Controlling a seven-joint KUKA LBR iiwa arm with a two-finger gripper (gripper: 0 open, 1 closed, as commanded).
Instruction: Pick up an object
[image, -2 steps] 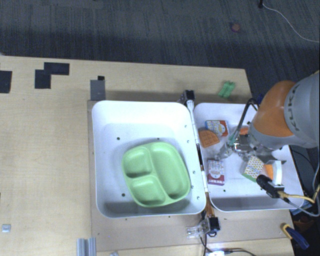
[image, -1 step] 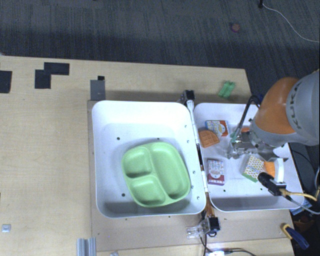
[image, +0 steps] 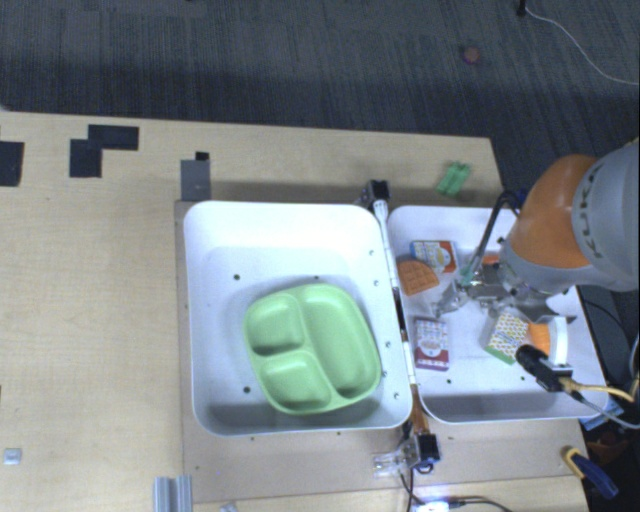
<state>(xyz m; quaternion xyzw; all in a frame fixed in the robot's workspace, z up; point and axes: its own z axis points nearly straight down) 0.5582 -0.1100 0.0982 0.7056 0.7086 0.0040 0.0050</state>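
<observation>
Left bin: we see a white bin (image: 210, 300) whose floor is taken up mostly by a green divided plate (image: 312, 347), lying flat and a little askew. It sits well apart from the arm, so we judge it is not the target here.

Right bin: the second white bin (image: 470, 395) holds the small things, which is why, in our view, the arm reaches in over this side.

Candidates: a red-and-white card (image: 431, 343) lies flat near the dividing wall; an orange packet (image: 418, 274) and a small box (image: 433, 252) sit toward the far end; a patterned packet (image: 506, 336) lies just beside an orange piece (image: 540, 334) under the wrist.

Arm: the arm (image: 585, 225) comes in from the right and hangs low over the right bin, its orange band above the wrist.

Gripper: the gripper (image: 462, 296) sits between the orange packet and the red-and-white card. We cannot tell how wide it stands, and we see nothing held in it.

Progress: we judge the pick not yet made.

Risk: the flat card offers little edge to catch.
</observation>
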